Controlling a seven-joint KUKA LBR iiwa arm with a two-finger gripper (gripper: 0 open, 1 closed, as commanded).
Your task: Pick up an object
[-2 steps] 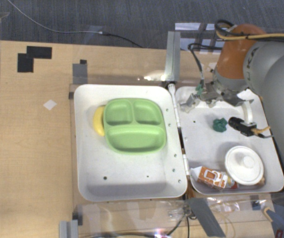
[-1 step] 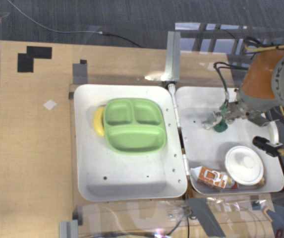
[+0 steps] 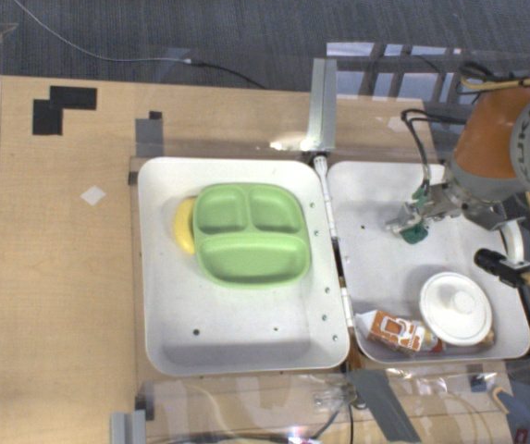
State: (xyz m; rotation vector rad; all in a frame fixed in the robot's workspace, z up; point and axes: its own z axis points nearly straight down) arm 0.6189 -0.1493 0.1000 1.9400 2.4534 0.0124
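My gripper (image 3: 412, 222) hangs over the upper middle of the right bin (image 3: 375, 202), at the end of the grey arm with the orange band (image 3: 488, 146). A small dark green bit (image 3: 415, 235) shows at its tip, and I cannot tell whether it is part of the gripper or a separate thing. A round white lidded bowl (image 3: 455, 307) sits at the bin's front right. An orange and white packet (image 3: 400, 331) lies beside it along the front wall. Both are well apart from the gripper, toward the front.
The left bin (image 3: 237, 340) holds a green divided plate (image 3: 249, 233) with a yellow banana-like thing (image 3: 183, 226) tucked under its left rim. A metal divider (image 3: 334, 248) separates the bins. Cables hang near the arm at the back right.
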